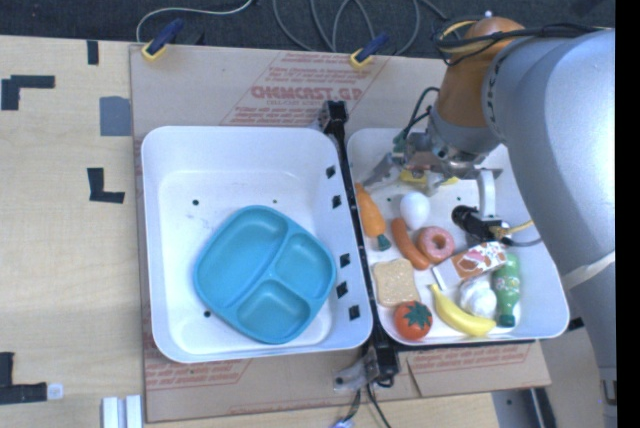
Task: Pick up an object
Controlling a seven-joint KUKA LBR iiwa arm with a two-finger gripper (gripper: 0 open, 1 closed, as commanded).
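claw (425,166) is down at the back of the right bin (545,311) over the toy food pile (egg (413,208), donut (436,242), banana (460,312)), probably lining up a grab, can't tell its grip state

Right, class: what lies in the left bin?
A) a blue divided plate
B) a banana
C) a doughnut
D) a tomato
A: the blue plate with three compartments lies in the left bin, while the food items sit in the right bin.
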